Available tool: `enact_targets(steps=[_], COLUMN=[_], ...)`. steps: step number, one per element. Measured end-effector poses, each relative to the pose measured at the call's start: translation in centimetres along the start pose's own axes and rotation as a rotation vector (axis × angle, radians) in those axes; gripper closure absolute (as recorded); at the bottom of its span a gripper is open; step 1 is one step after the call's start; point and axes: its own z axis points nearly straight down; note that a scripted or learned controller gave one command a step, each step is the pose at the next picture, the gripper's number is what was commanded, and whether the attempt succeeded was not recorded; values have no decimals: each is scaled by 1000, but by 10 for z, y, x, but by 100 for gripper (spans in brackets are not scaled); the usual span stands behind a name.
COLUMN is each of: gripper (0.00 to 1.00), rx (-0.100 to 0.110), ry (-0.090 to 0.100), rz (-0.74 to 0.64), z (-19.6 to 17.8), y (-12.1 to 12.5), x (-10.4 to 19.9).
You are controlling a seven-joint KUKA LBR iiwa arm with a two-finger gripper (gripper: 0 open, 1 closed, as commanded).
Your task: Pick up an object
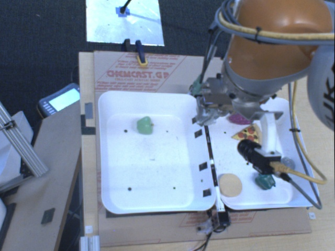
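My gripper (204, 115) hangs under the big orange-banded wrist, over the divider between the two bins near their far end. A green lump (145, 125) lies in the left bin (112, 192), well to the gripper's left. In the right bin (290, 195) there is a magenta piece (239, 119) just right of the gripper, partly hidden by the arm. A pizza-slice toy (247, 134) lies beside the magenta piece, a tan disc (230, 185) sits near the front edge, and a teal object (265, 181) lies to the disc's right. Nothing shows held in the gripper.
The bins rest on a cardboard sheet (138, 69). A metal plate (124, 14) lies behind it, and a small device with a lit screen (58, 101) sits on the left. An aluminium rail (18, 140) stands at the far left.
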Motion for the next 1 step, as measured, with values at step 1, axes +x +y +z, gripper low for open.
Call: enact_targets(steps=[1], gripper=[100], rx=[-9], ry=[1], rz=[4], z=[-131], y=[3], x=[32])
